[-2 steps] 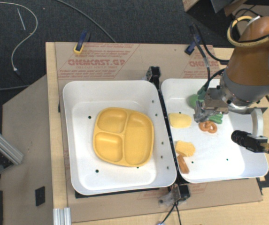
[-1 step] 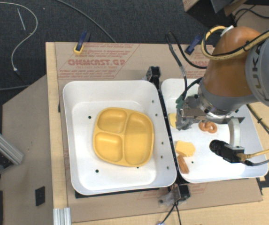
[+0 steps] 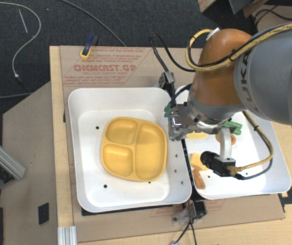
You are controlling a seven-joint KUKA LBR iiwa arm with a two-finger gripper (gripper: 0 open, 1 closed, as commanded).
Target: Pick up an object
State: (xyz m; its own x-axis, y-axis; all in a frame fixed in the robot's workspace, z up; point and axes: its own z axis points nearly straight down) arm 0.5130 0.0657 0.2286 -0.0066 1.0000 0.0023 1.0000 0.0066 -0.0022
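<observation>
A yellow three-compartment plate (image 3: 134, 148) lies flat in the middle of the left bin (image 3: 84, 111). The arm's orange band and grey wrist hang over the left part of the right bin (image 3: 268, 182). My gripper (image 3: 178, 128) reaches down by the wall between the two bins, just right of the plate's upper right corner. Several small items lie in the right bin, partly hidden by the arm: a pale yellow piece (image 3: 197, 135), a yellow chunk (image 3: 195, 161), an orange stick (image 3: 199, 179), a green piece (image 3: 233, 127) and an orange-red bit (image 3: 222, 135).
The bins sit on a cardboard sheet (image 3: 110, 65) with red print. A small blue and yellow object (image 3: 88, 45) lies at its far left corner. Cables cross the dark floor at the back left.
</observation>
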